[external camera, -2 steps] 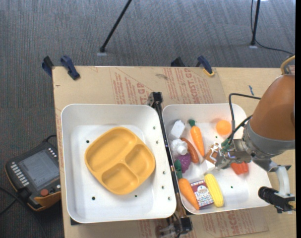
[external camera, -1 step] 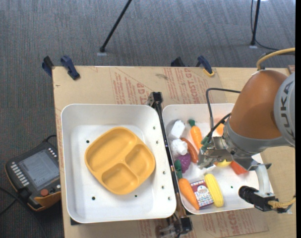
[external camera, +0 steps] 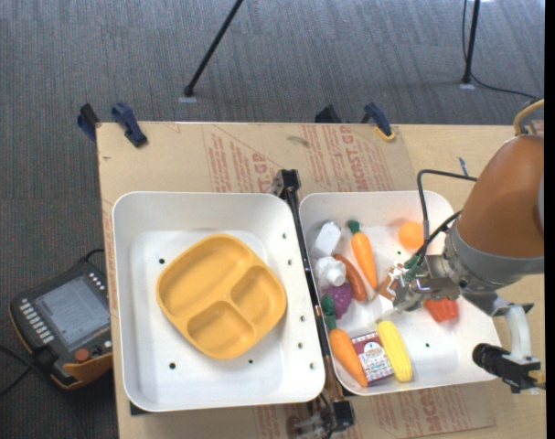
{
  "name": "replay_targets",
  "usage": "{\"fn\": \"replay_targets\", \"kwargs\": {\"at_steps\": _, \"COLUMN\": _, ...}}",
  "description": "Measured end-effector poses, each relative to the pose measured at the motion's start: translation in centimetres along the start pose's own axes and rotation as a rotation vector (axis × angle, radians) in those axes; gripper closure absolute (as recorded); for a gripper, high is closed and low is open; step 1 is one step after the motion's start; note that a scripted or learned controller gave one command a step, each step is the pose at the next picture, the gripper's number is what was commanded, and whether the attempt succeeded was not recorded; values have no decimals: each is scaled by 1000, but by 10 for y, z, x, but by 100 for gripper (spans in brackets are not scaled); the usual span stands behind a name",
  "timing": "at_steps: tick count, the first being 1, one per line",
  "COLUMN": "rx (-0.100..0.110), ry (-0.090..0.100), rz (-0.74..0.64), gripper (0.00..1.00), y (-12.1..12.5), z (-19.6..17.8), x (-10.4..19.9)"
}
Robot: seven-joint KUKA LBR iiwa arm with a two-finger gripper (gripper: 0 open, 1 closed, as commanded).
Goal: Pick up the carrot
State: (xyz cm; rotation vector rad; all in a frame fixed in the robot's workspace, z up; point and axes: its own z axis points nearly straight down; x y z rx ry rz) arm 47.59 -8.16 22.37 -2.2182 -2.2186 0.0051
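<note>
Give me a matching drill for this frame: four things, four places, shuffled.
Things:
1. tray
2. corn
3. hand
4. upper carrot

Places:
A. right bin, near its front edge
B. left bin
C. right bin, upper middle, green top pointing away from the camera
D. over the right bin, right of the carrot

Pairs: 1-B, 2-A, 3-D, 4-C

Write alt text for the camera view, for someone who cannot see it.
A grey and orange robot arm reaches from the right, its gripper low over the right bin of toy food, beside a carrot. The left bin holds a yellow divided plate.
</note>
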Motion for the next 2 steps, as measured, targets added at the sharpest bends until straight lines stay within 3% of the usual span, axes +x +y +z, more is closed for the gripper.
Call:
{"fn": "replay_targets", "kwargs": {"at_steps": 1, "rx": -1, "ry": 0, "rz": 0, "gripper": 100, "y": 2, "z": 4, "x": -42}}
{"fn": "replay_targets", "kwargs": {"at_steps": 2, "rx": -1, "ry": 0, "rz": -3, "gripper": 100, "y": 0, "z": -7, "x": 23}}
